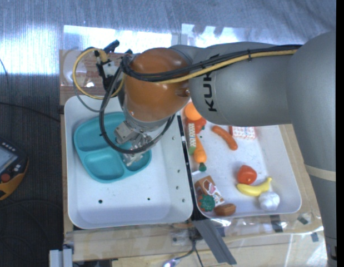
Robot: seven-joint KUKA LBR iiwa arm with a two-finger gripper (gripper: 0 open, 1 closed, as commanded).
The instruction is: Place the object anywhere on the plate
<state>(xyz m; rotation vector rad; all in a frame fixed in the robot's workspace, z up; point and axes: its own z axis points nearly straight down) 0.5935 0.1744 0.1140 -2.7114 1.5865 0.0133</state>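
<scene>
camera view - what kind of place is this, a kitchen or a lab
Most likely a robotics lab bench, not a kitchen: a KUKA arm reaches over two white bins, one holding a blue divided plate, the other toy food such as a banana and tomato.

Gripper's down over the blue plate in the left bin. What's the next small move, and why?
Probably lift straight up a little and check the fingers. The gripper sits low over the right part of the blue divided plate in the left bin, and the wrist hides whether anything is held. The toy foods, such as the banana and tomato, lie in the right bin.
</scene>
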